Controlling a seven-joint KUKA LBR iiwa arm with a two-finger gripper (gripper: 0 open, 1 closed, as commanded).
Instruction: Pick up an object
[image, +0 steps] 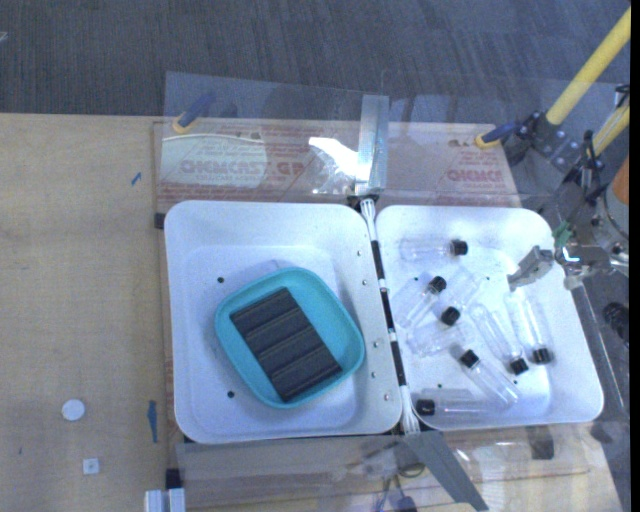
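Clear vials (470, 325) with black caps, seven, right bin (585, 400); teal tray (345, 330), one, left bin (190, 330); hand (530, 268) state untellable

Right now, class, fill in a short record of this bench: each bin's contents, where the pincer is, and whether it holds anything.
left bin: a teal tray bearing a dark ribbed block
right bin: clear vials with black caps, scattered lying down
pincer: above the right bin's right side, near its rim
held: nothing seen between its fingers
task state: no object lifted yet
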